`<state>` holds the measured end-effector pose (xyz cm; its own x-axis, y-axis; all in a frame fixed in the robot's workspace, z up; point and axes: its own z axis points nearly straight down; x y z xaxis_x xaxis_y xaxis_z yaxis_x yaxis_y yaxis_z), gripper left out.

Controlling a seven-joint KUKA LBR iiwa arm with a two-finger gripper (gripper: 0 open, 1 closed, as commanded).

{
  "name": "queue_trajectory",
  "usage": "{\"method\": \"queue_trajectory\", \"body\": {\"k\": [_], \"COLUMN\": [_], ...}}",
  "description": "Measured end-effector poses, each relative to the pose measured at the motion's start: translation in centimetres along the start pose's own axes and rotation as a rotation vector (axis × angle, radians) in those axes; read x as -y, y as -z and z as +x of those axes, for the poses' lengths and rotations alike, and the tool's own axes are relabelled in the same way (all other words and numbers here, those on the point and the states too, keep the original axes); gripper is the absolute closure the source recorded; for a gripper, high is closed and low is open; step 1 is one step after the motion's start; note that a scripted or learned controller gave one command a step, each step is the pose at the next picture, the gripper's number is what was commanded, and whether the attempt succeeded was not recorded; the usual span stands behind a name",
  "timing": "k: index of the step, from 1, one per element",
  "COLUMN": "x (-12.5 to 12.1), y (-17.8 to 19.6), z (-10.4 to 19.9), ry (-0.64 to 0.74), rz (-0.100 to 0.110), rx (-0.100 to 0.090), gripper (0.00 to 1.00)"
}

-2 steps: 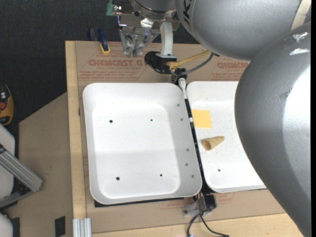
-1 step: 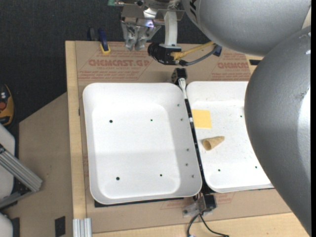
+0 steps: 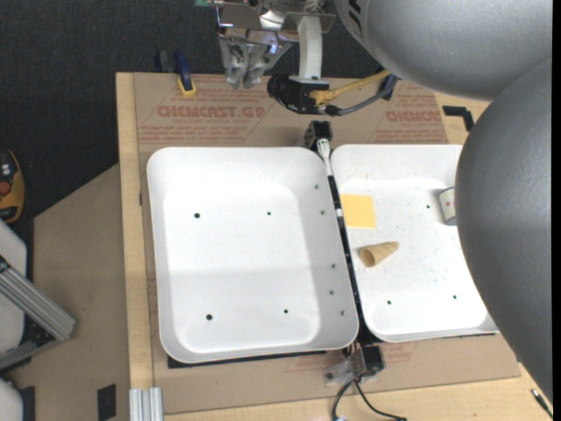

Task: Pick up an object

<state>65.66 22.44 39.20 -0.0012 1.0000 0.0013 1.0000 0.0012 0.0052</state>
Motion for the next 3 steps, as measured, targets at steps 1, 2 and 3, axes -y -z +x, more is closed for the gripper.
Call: {"method": "queue_trajectory", "body": {"k": [1, 2, 3], "x": [1.7, 3.8, 6.9], "y": [0.6, 1.1, 0.8], "z": [0.0, 0.0, 0.0], "ry": [0.000, 0.000, 0.000], "rz": [0.007, 0.008, 0.009], "rx": [0.002, 0.002, 0.002], "gripper": [1.00, 1.00, 1.00]}}
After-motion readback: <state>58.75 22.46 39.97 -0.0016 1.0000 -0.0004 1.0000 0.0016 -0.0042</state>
